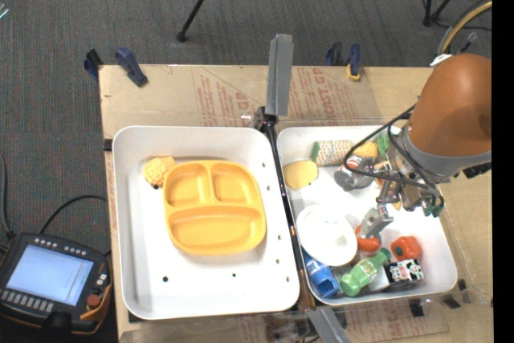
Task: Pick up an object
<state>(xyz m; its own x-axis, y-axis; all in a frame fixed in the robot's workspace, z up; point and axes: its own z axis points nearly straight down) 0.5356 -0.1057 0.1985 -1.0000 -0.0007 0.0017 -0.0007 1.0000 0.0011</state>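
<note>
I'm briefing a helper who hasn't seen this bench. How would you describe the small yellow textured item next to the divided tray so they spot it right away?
Look in the left white bin, which holds a yellow-orange plastic tray with three compartments. At that tray's upper left corner lies a small pale yellow knobbly toy, touching the tray's rim. It is the only loose object in that bin; all other toys are in the right bin.
</note>
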